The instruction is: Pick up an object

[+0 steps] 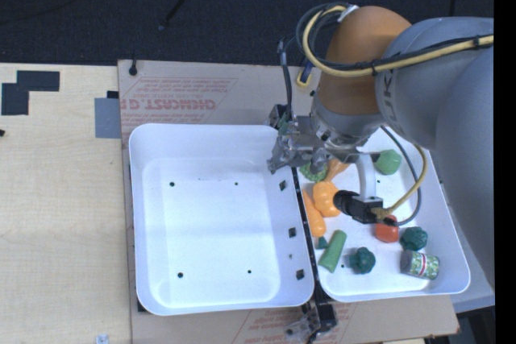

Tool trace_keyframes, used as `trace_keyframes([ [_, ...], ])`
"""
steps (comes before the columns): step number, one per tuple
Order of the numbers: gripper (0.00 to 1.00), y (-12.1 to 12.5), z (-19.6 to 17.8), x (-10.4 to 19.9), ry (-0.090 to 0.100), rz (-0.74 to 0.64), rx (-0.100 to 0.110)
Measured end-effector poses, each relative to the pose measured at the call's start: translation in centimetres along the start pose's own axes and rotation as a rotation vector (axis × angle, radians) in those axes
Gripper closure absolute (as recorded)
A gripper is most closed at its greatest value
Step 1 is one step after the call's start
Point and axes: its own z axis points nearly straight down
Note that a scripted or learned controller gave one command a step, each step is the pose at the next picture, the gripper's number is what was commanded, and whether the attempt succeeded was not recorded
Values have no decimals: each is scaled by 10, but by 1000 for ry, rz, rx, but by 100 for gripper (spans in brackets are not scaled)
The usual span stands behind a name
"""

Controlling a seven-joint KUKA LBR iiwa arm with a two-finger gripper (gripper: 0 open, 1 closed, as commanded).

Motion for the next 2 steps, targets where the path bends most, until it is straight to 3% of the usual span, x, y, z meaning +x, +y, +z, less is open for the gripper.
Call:
trace_keyframes([
  [1,0,0,2,-2,-1,4,3],
  [2,0,-58,33,-5,-1,5,11],
])
